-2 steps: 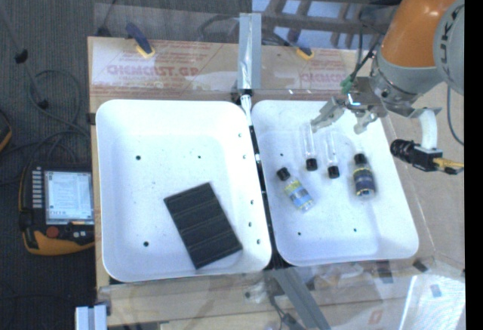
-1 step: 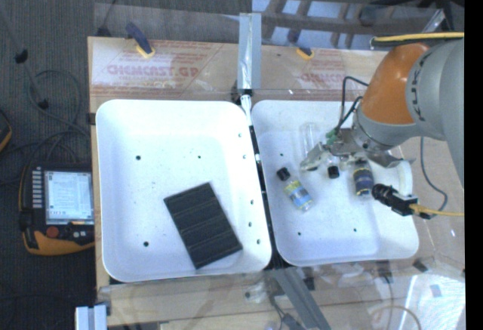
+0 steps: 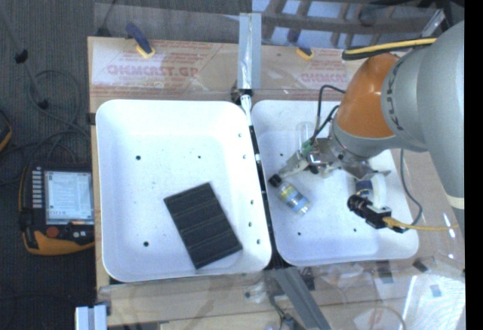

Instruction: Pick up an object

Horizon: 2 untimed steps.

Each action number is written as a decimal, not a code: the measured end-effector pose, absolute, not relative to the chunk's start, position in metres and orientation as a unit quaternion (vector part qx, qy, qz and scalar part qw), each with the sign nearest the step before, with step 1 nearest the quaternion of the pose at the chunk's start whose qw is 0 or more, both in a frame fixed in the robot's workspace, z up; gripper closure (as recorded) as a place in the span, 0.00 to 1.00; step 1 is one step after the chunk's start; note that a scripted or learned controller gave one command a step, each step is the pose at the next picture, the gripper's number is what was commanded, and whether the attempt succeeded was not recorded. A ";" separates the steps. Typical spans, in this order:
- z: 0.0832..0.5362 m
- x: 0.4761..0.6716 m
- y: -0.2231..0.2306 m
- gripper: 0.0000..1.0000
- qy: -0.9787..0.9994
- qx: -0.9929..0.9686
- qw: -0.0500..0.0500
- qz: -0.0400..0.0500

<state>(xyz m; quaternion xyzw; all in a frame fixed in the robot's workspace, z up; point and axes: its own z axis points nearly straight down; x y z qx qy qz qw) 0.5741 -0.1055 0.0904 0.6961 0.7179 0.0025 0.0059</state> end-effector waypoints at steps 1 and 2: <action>0.090 0.626 -0.136 0.00 0.722 0.692 0.005 0.003; 0.090 0.598 -0.104 0.00 0.730 0.684 0.005 0.002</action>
